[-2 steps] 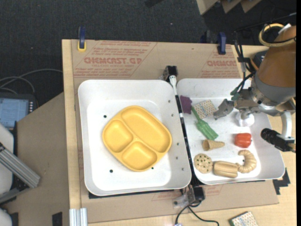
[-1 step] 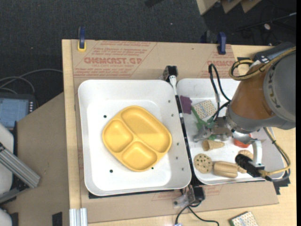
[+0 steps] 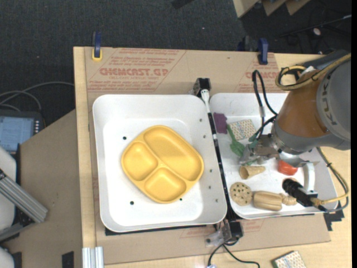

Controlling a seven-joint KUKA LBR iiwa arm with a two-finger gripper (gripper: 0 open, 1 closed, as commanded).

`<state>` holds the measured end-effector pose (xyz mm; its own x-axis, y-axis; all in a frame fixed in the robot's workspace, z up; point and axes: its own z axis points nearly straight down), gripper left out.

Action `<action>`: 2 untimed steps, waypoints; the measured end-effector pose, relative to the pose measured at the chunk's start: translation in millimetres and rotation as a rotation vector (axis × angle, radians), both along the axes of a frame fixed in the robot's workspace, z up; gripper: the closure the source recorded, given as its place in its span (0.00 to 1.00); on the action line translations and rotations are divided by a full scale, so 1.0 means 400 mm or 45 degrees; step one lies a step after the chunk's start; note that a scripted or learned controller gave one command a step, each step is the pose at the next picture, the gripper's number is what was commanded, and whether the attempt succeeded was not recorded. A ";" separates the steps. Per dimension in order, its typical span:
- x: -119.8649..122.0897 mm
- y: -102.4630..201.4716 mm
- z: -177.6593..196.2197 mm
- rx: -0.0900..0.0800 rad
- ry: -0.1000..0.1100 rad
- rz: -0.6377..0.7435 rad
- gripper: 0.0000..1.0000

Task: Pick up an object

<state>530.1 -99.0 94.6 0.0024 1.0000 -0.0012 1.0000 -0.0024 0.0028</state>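
Pincer [image 3: 252, 154] hangs low in the right bin [image 3: 329, 202], over a tan cone-shaped toy [image 3: 251, 171] beside a green piece [image 3: 237, 147]; whether it is apart or together, I cannot tell

Bright, even overhead light falls across the counter [image 3: 167, 66]. The 2 white bins [image 3: 106, 166] left of and beneath the pincer [image 3: 257, 154] are nearly washed out, with mild glare along their rims. The yellow tray [image 3: 162, 163] casts only a faint shadow. Small items beside the pincer look slightly soft; the dark floor [image 3: 56, 15] stays dim.
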 end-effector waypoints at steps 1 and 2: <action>0.090 0.172 0.239 0.002 -0.011 0.013 1.00; 0.082 0.162 0.225 0.002 0.004 0.004 0.00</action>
